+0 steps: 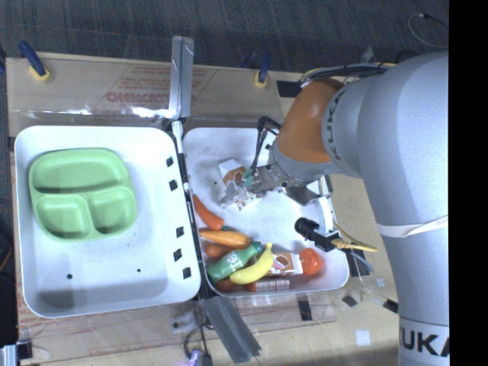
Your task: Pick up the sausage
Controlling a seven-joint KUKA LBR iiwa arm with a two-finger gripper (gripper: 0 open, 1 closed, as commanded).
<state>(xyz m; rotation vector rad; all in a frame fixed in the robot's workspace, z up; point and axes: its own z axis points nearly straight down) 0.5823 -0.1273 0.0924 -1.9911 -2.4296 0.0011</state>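
Two white bins sit side by side on a cardboard-covered bench (99, 90) under an overhead camera. At left, a green divided plate (80, 193) lies in the left bin (114, 280). At right, the arm (381, 151) reaches into the right bin (200, 145), its orange band above the wrist, and the gripper (242, 189) hangs low over the bin's upper middle. Its tips are lost in a blur of pale and reddish clutter, so how far they are spread, and whether they have anything, cannot be told.

The sausage (226, 239), judged to be the orange-brown link, lies on the bin floor near the left wall, below the gripper and apart from it. A carrot (207, 213) lies just above it; a green bottle (232, 261), a banana (255, 268) and a tomato (311, 261) crowd the bin's lower edge.

By this reading the pick is not yet done: the sausage rests untouched among its neighbours, and the approach, grasp and lift all remain.
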